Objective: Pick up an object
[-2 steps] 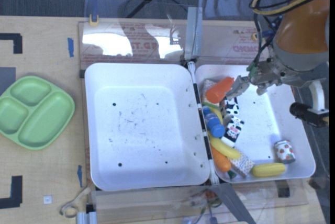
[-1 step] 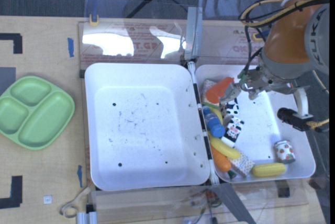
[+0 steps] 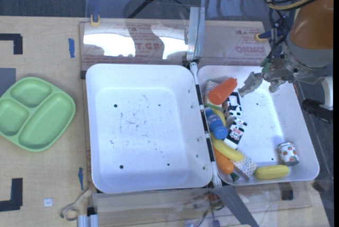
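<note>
My gripper (image 3: 262, 85) hangs over the far part of the right bin (image 3: 303, 138), its two fingers spread open with nothing between them. Just left of it lies an orange carrot-shaped toy (image 3: 222, 90). Along the bin's left wall sit a black-and-white spotted piece (image 3: 235, 116), a blue bottle (image 3: 216, 124) and a yellow banana (image 3: 229, 150). Near the front edge lie an orange item (image 3: 225, 165), a patterned little box (image 3: 244, 168) and a yellow oblong fruit (image 3: 271, 171). A small dotted cup (image 3: 287, 153) stands at the front right.
The left bin (image 3: 140, 117) lies beside the right one, with a ridge between them. A green divided plate (image 3: 35, 113) rests on the bench at far left. Clear plastic panels (image 3: 137, 35) stand behind both bins. Cables loop above the arm's wrist.
</note>
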Tool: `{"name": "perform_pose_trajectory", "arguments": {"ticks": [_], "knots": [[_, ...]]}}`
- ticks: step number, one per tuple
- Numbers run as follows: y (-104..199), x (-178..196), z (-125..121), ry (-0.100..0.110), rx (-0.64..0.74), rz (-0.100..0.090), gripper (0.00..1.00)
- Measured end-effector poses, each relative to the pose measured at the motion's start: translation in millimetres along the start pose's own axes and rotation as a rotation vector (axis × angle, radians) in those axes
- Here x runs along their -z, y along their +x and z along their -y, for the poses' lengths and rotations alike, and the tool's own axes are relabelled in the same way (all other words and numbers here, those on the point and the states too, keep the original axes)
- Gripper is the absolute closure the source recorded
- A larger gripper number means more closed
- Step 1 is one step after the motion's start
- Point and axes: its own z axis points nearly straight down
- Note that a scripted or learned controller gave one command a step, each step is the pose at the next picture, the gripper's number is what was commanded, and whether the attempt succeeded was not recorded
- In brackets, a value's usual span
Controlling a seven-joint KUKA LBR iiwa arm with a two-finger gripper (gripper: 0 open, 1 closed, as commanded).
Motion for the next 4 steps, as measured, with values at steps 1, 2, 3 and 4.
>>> {"name": "perform_pose_trajectory", "arguments": {"ticks": [1, 2, 3, 4], "knots": [[-5.6, -120.8, -27.3, 0.002, -0.017, -0.001, 0.00], [1.1, -157.8, -17.3, -0.004, 0.016, 0.001, 0.00], [-24.5, -159.9, -80.6, 0.016, 0.225, -0.006, 0.00], [-24.6, -160.0, -80.7, 0.016, 0.225, -0.006, 0.00]]}}
